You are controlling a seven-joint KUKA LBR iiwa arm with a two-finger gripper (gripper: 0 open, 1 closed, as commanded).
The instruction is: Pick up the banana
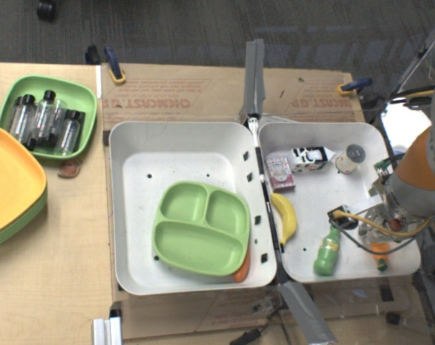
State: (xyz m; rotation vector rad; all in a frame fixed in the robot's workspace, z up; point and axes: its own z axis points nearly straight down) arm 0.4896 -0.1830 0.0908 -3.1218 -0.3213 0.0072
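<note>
Apparently approach step: banana (285, 218) is seen untouched at left edge of right bin (325, 192); gripper (387, 225) near its right edge, claw state cannot be told. Leftward reach and descent are called for.

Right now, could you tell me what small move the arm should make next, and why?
Probably shift the gripper toward the view's left, over the banana: the banana lies apart from it by the right bin's left wall, with the green bottle near that path.
</note>
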